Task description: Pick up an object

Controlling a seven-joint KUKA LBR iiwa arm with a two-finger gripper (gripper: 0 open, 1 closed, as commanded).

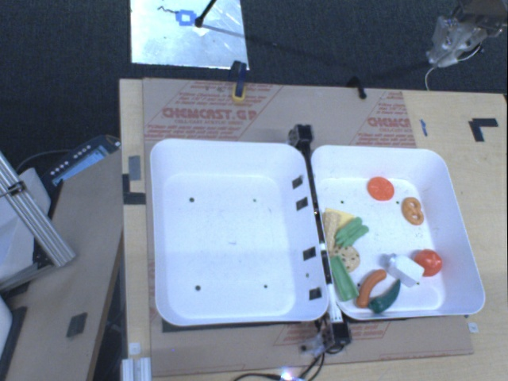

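Note:
The right white bin holds several toy foods. A red disc and a brown pretzel lie toward its back. Along its left wall sit a yellow wedge, a green pea pod, a speckled cookie and a long green vegetable. Near the front lie an orange sausage, a dark green pepper, a white block and a red tomato. My gripper hangs at the top right corner, well beyond the bench's back edge and far from the bins.
The left white bin adjoins the right one, with black brackets along the shared wall. Both rest on a cardboard sheet. A yellow and blue clamp stands at the back edge. A shiny plate lies on the floor behind.

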